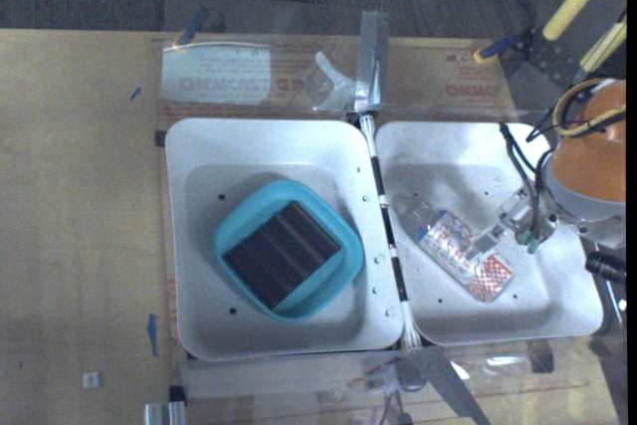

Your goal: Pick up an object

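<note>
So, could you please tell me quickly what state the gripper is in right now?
Gripper: down on the clear plastic bottle in the right bin; open or shut cannot be told.

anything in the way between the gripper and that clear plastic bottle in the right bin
Nothing visible does. The gripper is already down in the right white bin, right at the clear plastic bottle with the red-patterned label. No other object lies in that bin near them. The teal square container sits apart in the left white bin.
</note>
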Motion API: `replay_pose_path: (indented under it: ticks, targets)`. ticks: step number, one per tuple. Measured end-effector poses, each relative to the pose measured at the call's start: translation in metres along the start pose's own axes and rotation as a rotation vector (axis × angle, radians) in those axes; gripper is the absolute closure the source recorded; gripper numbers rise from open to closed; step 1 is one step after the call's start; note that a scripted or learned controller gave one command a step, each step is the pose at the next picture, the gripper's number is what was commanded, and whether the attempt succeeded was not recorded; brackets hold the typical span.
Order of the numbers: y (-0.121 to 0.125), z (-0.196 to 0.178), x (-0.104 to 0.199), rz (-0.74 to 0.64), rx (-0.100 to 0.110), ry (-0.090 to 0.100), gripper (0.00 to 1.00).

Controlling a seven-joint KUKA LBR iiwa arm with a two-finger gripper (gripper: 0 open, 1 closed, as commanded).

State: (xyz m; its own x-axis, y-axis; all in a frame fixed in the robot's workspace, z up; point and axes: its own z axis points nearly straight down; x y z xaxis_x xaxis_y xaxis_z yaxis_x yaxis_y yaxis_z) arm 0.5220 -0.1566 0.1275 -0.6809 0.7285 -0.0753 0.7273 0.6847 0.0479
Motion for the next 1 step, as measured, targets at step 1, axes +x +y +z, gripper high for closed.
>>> replay_pose_path:
  ticks: [1]
  targets:
    - [0.0066, 0.0003, 0.0007, -0.054, -0.001, 0.000, 0.00]
